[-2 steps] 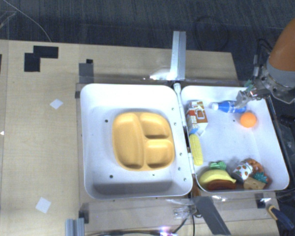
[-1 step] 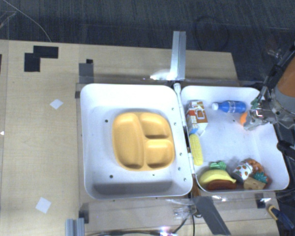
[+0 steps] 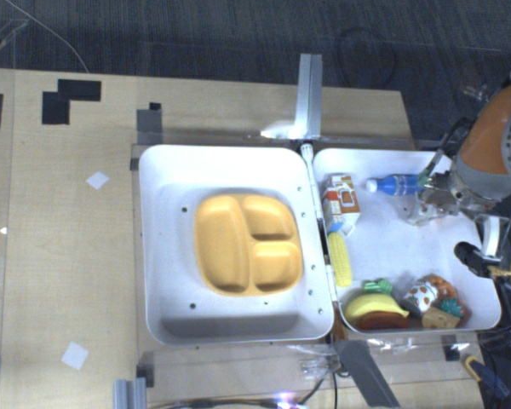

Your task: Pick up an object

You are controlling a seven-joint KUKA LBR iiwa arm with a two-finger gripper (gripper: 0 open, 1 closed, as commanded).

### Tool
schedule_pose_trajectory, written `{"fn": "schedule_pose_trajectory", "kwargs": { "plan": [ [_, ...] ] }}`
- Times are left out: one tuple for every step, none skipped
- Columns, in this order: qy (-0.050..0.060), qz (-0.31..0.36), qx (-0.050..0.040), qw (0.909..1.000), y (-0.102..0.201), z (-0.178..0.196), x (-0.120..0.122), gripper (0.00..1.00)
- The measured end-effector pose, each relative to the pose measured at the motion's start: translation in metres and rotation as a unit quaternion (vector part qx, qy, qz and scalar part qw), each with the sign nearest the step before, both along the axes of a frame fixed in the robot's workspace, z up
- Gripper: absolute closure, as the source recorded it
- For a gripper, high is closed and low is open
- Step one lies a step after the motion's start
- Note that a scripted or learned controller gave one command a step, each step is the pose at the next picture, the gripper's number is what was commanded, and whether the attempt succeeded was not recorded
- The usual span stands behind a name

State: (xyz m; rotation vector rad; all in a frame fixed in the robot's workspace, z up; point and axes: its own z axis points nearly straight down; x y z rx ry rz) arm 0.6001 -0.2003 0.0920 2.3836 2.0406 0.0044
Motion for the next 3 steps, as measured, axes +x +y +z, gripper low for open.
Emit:
{"fn": "schedule_pose_trajectory", "kwargs": {
  "plan": [
    [-0.003, 0.004, -0.0011, 1.0000, 0.001, 0.013, 0.002, 1.00],
    [0.000, -0.130, 0.0007, 0.9915, 0.003, 0.060, -0.106, 1.00],
    [0.001, -0.233, 0.0012, 0.9724, 0.010, 0.000, -0.015, 1.00]
  ]
}}
